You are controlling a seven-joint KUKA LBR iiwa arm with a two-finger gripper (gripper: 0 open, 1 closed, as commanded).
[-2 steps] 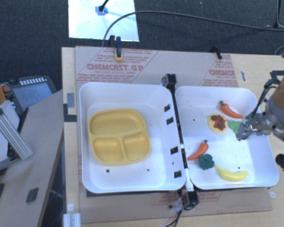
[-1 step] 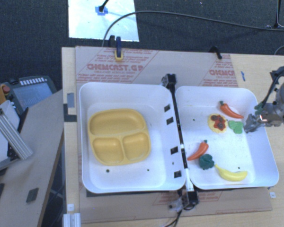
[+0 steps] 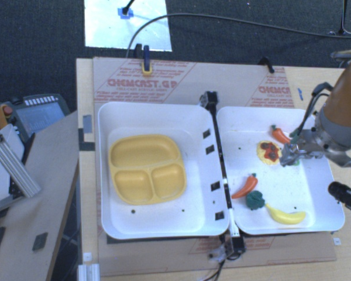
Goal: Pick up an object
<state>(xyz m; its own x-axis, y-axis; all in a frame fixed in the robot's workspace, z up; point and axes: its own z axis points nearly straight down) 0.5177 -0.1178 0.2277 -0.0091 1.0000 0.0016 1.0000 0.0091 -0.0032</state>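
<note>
You've got the gripper (image 3: 290, 156) down in the right bin (image 3: 322, 224), at about 2 o'clock from that bin's centre, sitting right against the 3 o'clock edge of the small yellow pizza toy (image 3: 268, 152). I can't tell from this angle what the hand is doing or whether it has anything; nothing looks lifted, so call the pick not yet done. The candidates all lie on the bin floor: the pizza toy beside the tip, a small carrot (image 3: 279, 134) at its 1 o'clock, an orange-red chili pepper (image 3: 245, 187) at 7 o'clock from the pizza near the divider, a green broccoli piece (image 3: 255, 200) just below the pepper, and a banana (image 3: 286, 215) at the bin's 6 o'clock. The left bin (image 3: 105, 157) carries a yellow compartment tray (image 3: 146, 168), well apart from the arm. Judging by position, the pizza toy is the likely target; a secure grasp and the lift are left.
</note>
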